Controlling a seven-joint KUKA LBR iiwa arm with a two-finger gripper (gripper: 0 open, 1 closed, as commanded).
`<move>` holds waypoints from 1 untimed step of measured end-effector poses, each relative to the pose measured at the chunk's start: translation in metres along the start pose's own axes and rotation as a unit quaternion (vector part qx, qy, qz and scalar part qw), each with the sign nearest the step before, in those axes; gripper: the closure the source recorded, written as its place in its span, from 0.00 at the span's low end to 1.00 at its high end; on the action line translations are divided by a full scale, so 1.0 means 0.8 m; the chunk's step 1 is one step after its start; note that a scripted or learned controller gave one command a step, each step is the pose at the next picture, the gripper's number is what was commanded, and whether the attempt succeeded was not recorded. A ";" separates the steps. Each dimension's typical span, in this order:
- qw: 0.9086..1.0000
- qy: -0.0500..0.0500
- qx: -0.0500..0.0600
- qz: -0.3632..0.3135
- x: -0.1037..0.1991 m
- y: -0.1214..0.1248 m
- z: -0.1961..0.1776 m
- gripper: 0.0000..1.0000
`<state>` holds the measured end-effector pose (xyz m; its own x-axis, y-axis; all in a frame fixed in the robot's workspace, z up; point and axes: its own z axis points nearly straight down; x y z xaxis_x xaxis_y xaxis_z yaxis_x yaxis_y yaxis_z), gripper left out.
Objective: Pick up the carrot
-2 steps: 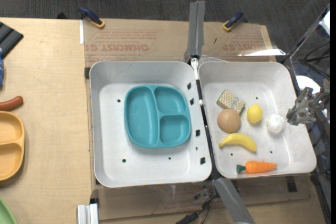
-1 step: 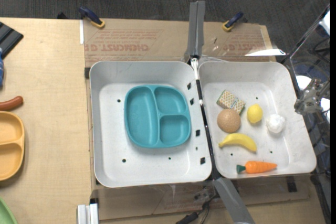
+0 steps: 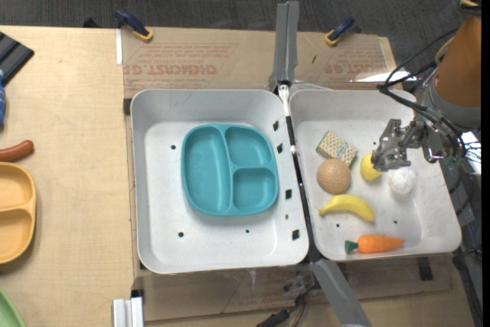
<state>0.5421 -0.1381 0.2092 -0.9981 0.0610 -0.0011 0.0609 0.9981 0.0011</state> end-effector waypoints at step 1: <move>0.947 -0.002 0.000 -0.321 -0.028 -0.051 -0.070 1.00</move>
<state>0.5621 -0.1801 0.2649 -0.8291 -0.5591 -0.0058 -0.5591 0.8291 -0.0020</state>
